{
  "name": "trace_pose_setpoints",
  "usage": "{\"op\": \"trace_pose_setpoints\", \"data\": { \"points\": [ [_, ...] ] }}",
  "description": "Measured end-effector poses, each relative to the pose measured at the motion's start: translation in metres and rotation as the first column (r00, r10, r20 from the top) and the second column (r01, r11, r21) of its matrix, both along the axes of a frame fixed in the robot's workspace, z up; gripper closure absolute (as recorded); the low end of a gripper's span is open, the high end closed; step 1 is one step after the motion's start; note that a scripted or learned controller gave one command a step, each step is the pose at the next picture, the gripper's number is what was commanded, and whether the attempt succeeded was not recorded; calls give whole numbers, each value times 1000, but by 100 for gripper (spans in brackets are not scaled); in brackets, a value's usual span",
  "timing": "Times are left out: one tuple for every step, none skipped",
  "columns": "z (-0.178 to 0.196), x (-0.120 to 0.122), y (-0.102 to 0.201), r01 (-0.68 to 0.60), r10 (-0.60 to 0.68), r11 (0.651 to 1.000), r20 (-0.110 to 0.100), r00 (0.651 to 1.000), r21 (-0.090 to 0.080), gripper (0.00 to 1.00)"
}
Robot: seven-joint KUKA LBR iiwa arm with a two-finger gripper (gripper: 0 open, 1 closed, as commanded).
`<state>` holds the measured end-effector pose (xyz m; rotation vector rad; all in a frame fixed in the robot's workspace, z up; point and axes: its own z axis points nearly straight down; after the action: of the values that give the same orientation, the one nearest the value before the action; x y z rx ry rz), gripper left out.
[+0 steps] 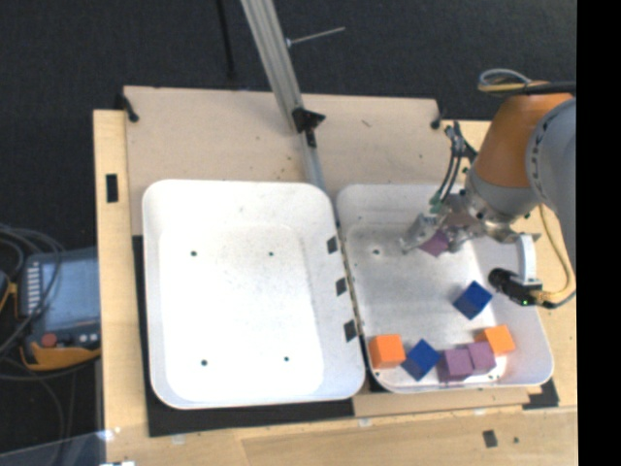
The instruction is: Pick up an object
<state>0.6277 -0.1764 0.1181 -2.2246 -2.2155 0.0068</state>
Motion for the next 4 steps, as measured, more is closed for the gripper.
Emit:
{"op": "trace_pose_setpoints", "data": {
  "points": [
    [16,3,-1,4,-4,1000,9,1000,0,100],
    [60,6,-1,-3,3,1000,11,1000,1,100],
    [118,17,-6,-6,6,1000,13,1000,-1,100],
    [124,17,-7,-8,8,1000,8,1000,0,100]
  ]
}}
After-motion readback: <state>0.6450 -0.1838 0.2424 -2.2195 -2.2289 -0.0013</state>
